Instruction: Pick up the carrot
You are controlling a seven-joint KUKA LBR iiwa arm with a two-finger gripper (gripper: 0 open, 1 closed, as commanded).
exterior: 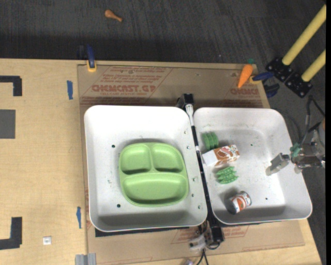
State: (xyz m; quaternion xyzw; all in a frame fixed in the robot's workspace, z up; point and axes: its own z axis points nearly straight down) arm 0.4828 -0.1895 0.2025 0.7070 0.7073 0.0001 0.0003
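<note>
The carrot (244, 76) lies outside both bins, on the brown board at the far edge of the counter (41, 155), just beyond the far rim of the right bin (269, 155) and beside a blue clamp (264, 77); the tool (282, 163) sits low over the right side of the right bin, well apart from the carrot, and whether it is open or closed I cannot tell, since it is small and blurred against the white bin; nothing can be made out in it.

The chief risk, as I judge it, is a grasp in the wrong place; the right bin holds a green ridged piece (210, 140), a small carton (222, 154), a second green piece (226, 175) and a can (239, 202), and a descent here would close on nothing or on one of those; to reach the carrot the arm must lift over the bin's far rim, and a low path could catch that rim or the clamp; the carrot is slim and tapered, so it may roll or slip from a pinch, and it could be pushed off the board's edge.

The left bin (103, 155) carries a green divided tray (152, 173); the counter is pale wood with black tape marks; beyond it is dark carpet, where a small orange object (113, 15) lies, and yellow poles (305, 36) slant in at the far right.
</note>
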